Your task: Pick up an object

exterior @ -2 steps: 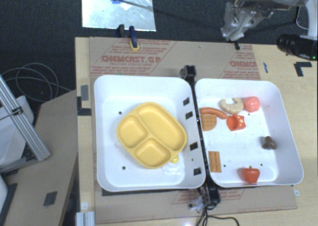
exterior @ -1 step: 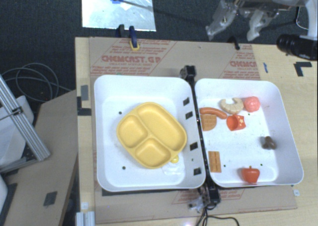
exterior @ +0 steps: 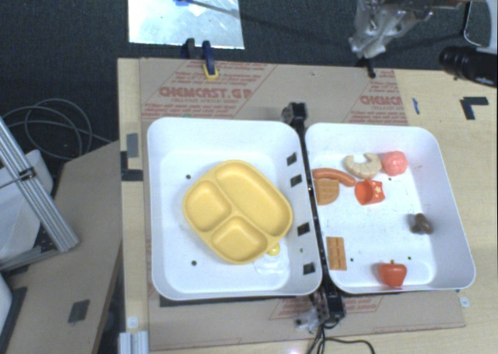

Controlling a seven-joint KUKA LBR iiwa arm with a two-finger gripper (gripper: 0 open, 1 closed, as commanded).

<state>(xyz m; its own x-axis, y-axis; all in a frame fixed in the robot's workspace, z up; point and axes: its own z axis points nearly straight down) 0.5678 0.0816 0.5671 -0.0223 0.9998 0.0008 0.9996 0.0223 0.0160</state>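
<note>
Nothing is picked up yet. The gripper (exterior: pixel 372 40) hangs past the bench's far edge, holding nothing; how wide it is I cannot tell. The toy foods, like the red pepper (exterior: pixel 370 191), wait in the right bin (exterior: pixel 443 189).

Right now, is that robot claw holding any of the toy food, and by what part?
Nothing is held. The gripper hangs above the bench's far edge, away from the right bin and its food.

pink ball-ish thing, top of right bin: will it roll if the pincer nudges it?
Probably. The pink item looks rounded and smooth, so a side push likely rolls or skids it. The pale ring-shaped piece sits right against its left side and may block it that way. It looks like a light plastic toy, easily knocked.
</note>
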